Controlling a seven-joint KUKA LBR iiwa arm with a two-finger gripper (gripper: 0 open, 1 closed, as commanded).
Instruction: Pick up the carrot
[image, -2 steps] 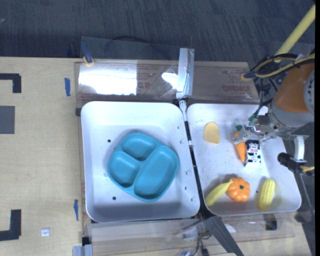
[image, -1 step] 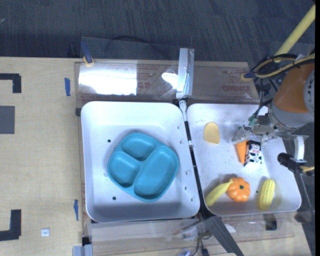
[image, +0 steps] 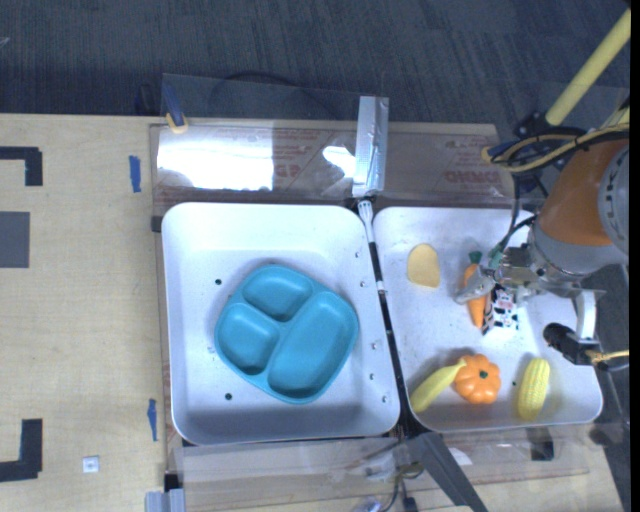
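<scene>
The gripper (image: 487, 288) is seen low over the right bin (image: 580, 410), right at the carrot (image: 475, 298), which lies near the bin's middle, well above the orange pumpkin (image: 477, 380). The metal fingers (image: 470, 292) appear to straddle the carrot's upper end, but whether they are clenched on it or merely resting beside it cannot be told; the wrist and cabling crowd that spot.

A miss is quite possible here: the carrot is slim and tilted, so it could be nudged sideways or pinched only at its tip and dropped on the lift. The pale yellow wedge (image: 424, 266) sits just left of the carrot and could be bumped.

The banana (image: 434, 386) and corn cob (image: 533, 387) flank the pumpkin, well clear. A blue divided plate (image: 287, 332) is left alone in the left bin (image: 190, 300). The carrot's right side is hidden by the gripper body.
</scene>
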